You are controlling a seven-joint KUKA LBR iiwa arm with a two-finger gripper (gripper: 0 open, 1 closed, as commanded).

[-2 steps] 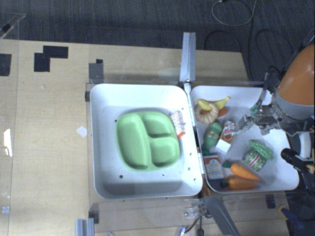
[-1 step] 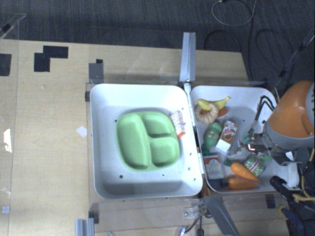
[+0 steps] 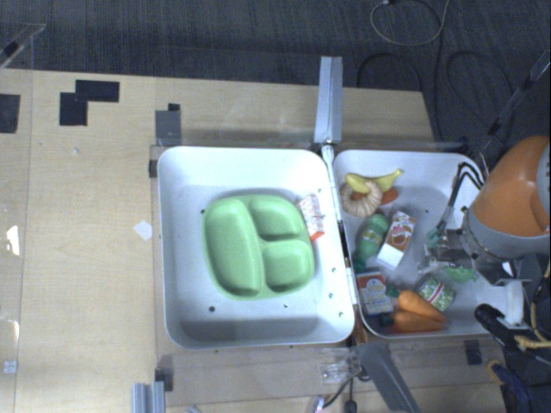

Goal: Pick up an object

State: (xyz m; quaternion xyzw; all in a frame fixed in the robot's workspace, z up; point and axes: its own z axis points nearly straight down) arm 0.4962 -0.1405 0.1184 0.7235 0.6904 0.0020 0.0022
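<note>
The claw (image 3: pixel 444 249) is seen low in the right bin (image 3: pixel 430 163), just above a small green can (image 3: pixel 437 292); how far it is opened cannot be told, and nothing is seen held. Near it are placed a carrot (image 3: pixel 419 305), a green bottle (image 3: pixel 372 237), a small carton (image 3: pixel 397 231) and a banana (image 3: pixel 374 181). In the left bin (image 3: pixel 176 256) a green divided tray (image 3: pixel 257 246) is placed.

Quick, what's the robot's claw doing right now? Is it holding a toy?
Gripper: down in the right bin, among the toy food; whether it holds anything cannot be told.
</note>
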